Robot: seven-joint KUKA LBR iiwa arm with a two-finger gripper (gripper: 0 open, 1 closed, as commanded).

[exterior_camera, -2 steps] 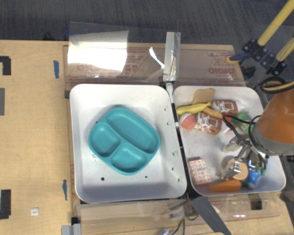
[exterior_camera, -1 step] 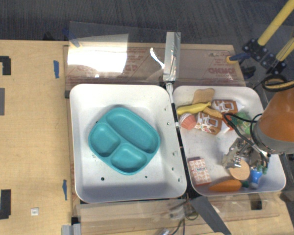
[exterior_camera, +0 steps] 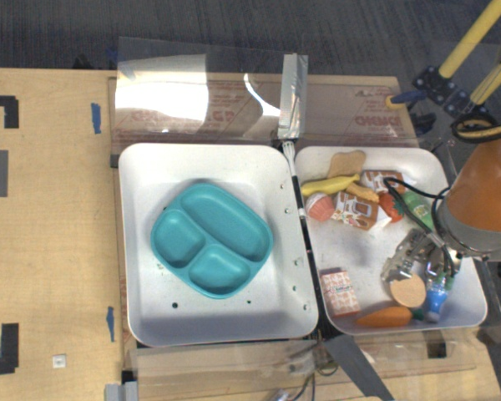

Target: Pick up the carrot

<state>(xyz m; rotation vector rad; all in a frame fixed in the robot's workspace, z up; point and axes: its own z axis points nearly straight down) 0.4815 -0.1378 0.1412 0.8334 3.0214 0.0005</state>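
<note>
We see dark grey carpet (exterior_camera: 234, 7) behind the plywood bench (exterior_camera: 50, 224); clear glare-lit panel (exterior_camera: 200, 90) along its far edge.

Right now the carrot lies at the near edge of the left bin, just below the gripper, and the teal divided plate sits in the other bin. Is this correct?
Not quite: the bins are swapped. The camera view shows the carrot at the near edge of the right bin, just below the gripper, while the teal divided plate sits in the left bin.
</note>
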